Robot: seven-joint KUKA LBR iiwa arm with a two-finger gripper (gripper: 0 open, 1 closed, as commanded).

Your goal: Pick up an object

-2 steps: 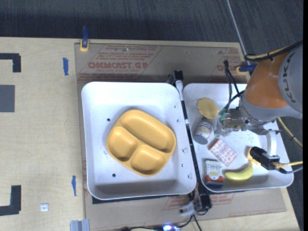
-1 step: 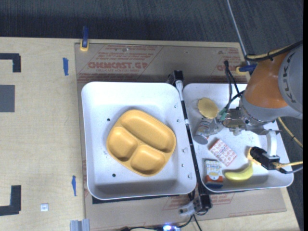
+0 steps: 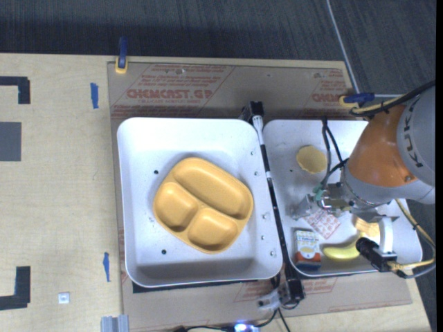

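Banana (image 3: pixel 341 253) is my likeliest pick: it lies at the near edge of the right bin (image 3: pixel 287 138), long axis running left to right, between a small carton (image 3: pixel 306 244) and my cabling. My gripper (image 3: pixel 320 200) hangs just above it in the view, toward the bin's middle, over a checkered red-and-white packet (image 3: pixel 324 221). A yellow round piece (image 3: pixel 311 159) sits well beyond. How my tool is set I cannot tell; my own wrist and the orange band cover it. The left bin (image 3: pixel 131 185) holds a yellow divided tray (image 3: pixel 202 203).
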